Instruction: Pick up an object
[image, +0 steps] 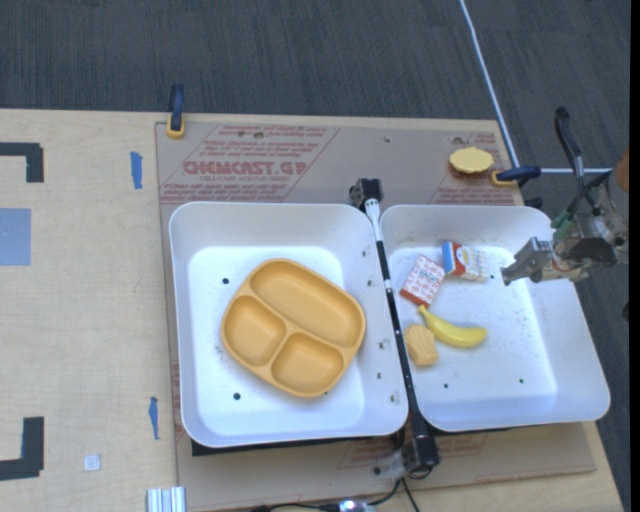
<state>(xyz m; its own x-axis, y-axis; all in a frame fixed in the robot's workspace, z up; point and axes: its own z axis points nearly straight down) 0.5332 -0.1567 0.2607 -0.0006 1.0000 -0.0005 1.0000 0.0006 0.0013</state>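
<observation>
The right bin (560, 390) holds a yellow banana (455, 332), a small pale yellow ridged piece (422, 347), a red-and-white packet (423, 280) and a small white, orange and blue carton (464, 260). My gripper (527, 262) hangs over the upper right of this bin, to the right of the carton and apart from it. Its fingers stand open with nothing between them. The banana lies below and to the left of the gripper.
The left bin (200, 250) holds a yellow three-compartment plate (292, 328). A black divider bar (385, 290) runs between the bins. A yellow disc (471, 160) and a blue clamp (515, 175) sit on the cardboard behind the right bin.
</observation>
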